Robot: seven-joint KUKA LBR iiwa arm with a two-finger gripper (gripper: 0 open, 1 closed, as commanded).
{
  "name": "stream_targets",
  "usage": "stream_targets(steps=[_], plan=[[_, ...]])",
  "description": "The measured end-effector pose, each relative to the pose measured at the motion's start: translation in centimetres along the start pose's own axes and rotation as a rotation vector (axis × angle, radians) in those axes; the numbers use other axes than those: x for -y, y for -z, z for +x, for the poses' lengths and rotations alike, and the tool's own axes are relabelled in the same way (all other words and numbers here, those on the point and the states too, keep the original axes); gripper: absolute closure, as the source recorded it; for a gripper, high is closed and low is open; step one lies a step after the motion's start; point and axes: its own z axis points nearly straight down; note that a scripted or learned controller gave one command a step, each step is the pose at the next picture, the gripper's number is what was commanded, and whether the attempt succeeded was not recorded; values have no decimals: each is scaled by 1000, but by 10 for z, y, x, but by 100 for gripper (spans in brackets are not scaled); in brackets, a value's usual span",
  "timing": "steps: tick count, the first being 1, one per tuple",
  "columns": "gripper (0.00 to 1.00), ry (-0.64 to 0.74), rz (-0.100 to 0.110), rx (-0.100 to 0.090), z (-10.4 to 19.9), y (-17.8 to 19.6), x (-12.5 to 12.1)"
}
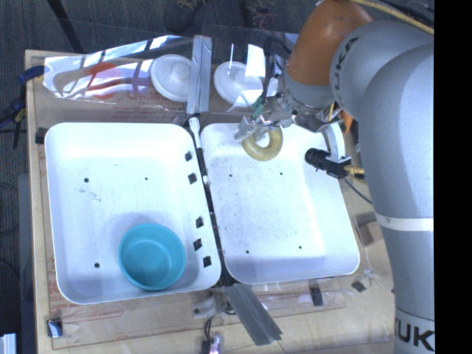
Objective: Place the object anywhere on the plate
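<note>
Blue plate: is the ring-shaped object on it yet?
No. The blue plate lies in the left bin, while the ring-shaped object is at the right bin's far edge, by the gripper.

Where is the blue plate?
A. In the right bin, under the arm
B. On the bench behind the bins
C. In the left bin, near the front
C. The blue plate sits in the left bin, near its front edge, while the tan ring is in the right bin.
</note>
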Motion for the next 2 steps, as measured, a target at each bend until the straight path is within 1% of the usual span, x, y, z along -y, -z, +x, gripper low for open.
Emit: stream_targets(steps=[1,2], plan=[[100,6,3,0,52,-7,61],[100,167,3,-1,83,-5,84]])
